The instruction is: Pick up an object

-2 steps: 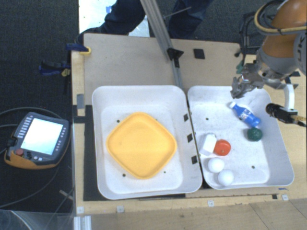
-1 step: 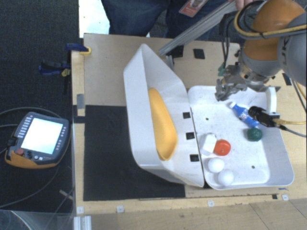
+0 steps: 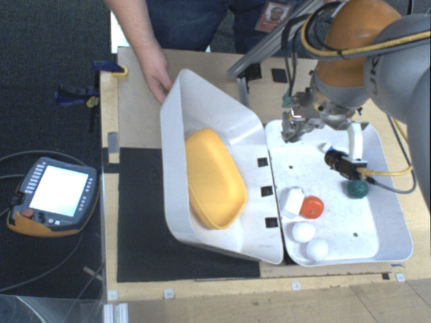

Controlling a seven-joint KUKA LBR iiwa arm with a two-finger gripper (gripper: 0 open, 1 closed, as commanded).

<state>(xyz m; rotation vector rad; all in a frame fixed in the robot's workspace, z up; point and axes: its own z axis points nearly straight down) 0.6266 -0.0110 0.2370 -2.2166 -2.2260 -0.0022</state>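
Camera view: gripper (image 3: 294,128) hovers at twelve o'clock of the right bin (image 3: 387,180), finger state impossible to tell; orange ball (image 3: 311,208) at six o'clock, nothing picked yet.

Wooden desk (image 3: 138,123) bearing a black mat (image 3: 138,214) at 8 o'clock, a tilted white bin (image 3: 229,123) at centre, another bin (image 3: 384,227) at 3 o'clock.
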